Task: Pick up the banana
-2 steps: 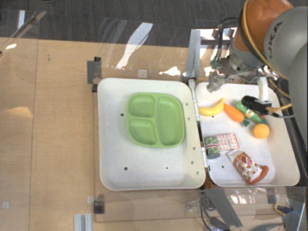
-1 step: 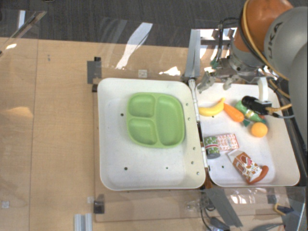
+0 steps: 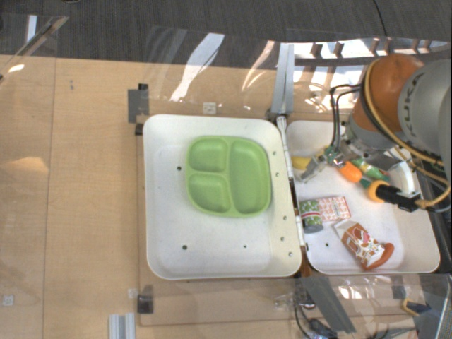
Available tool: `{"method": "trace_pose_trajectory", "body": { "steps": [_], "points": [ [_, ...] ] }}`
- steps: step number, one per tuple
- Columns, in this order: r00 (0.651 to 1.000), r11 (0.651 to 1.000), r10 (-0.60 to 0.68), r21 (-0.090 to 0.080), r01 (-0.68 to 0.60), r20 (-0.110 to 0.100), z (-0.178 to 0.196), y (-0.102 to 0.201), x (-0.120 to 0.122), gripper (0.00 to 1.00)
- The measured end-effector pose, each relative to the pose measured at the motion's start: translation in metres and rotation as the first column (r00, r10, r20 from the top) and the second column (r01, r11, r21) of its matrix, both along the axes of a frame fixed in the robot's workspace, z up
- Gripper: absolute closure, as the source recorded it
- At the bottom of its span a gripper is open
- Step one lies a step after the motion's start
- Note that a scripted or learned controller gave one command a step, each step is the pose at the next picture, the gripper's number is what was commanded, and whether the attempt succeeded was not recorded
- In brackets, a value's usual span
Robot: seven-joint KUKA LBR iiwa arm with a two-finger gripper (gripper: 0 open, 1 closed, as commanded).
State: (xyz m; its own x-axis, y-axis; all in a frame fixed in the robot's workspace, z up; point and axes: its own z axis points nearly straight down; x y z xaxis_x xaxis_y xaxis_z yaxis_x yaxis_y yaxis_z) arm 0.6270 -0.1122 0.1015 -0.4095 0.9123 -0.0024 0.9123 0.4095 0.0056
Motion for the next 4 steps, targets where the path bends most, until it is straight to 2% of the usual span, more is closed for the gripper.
{"method": "trace_pose_trajectory", "body": {
  "steps": [1, 2, 3, 4],
  "points": [
    [0.850, 0.850, -0.526, 0.000, 0.527, -0.017, -0.010, -0.031, 0.037, 0.00],
    [0.906, 0.906, -0.424, -0.011, 0.423, -0.009, -0.010, -0.027, 0.040, 0.00],
    [0.948, 0.948, -0.318, 0.001, 0.318, 0.001, 0.028, -0.022, 0.044, 0.00],
    [0.849, 0.849, -0.529, 0.006, 0.529, 0.008, -0.010, -0.026, 0.046, 0.00]
  ]
}}
